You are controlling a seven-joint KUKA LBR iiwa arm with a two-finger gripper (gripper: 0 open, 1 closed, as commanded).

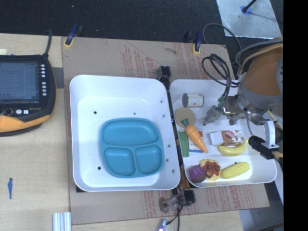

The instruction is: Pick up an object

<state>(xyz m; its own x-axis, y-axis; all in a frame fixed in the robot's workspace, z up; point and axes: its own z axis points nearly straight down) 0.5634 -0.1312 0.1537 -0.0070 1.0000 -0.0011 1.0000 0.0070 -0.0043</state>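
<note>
My gripper (211,116) hangs over the middle of the right white bin (262,177), reaching in from the right; its grey fingers are open with nothing between them. Just left of it lie a tan round disc (185,115) and a white cylinder (193,100). Below it lie an orange carrot (196,137) and a green stick (183,144). A snack packet (229,137), a banana (232,149), a corn cob (235,169), a purple onion-like item (196,173) and a red-yellow toy (211,167) fill the bin's near part.
The left white bin (82,129) holds a blue divided plate (131,146). A tablet-like pendant (21,88) rests on the bench at far left. Cables (219,64) loop behind the right bin, beside the arm's orange band (262,76).
</note>
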